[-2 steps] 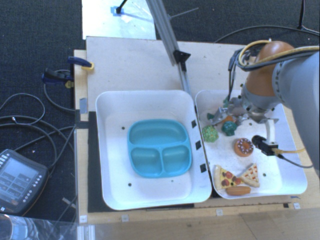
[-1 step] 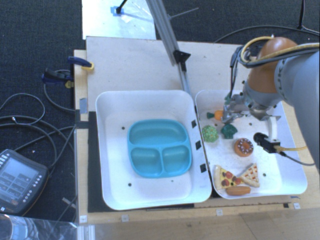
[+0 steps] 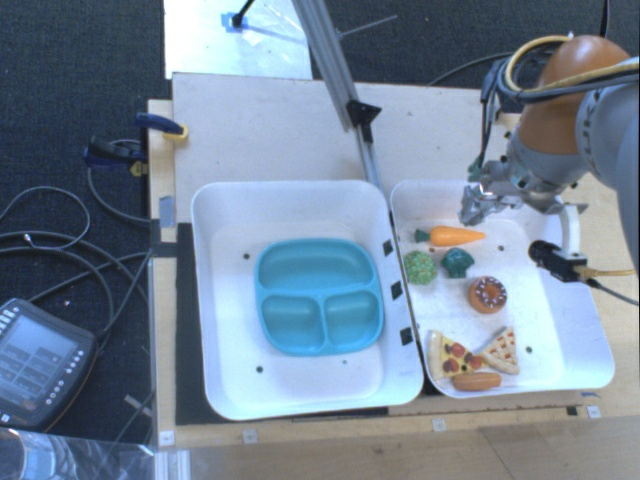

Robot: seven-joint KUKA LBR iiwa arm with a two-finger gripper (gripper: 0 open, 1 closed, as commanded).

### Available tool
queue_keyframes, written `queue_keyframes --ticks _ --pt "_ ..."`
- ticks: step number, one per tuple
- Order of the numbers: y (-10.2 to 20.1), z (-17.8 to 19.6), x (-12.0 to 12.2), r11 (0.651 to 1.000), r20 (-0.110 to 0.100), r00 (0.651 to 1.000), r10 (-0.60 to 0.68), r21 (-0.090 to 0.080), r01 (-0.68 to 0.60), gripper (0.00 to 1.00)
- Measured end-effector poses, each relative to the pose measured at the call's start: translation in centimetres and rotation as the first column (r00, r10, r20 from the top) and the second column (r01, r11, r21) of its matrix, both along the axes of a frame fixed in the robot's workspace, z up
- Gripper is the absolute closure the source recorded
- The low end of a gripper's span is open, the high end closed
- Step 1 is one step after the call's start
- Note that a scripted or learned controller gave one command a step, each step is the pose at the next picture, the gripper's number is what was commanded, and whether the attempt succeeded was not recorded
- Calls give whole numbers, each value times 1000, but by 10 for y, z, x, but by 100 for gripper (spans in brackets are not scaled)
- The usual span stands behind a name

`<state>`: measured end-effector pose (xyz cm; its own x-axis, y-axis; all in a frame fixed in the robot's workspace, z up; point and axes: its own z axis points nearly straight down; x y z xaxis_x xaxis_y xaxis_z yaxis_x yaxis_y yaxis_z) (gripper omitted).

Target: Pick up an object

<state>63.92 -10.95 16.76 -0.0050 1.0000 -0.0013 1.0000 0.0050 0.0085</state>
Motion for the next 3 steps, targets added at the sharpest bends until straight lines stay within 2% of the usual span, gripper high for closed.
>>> queue_keyframes --ticks 1,2,3 --pt "2 66 3 1000 2 1000 3 0 -3 100" --pt "2 65 4 1000 -5 1000 3 0 -3 100" --pt "64 72 2 1000 -7 1000 6 3 -6 100"
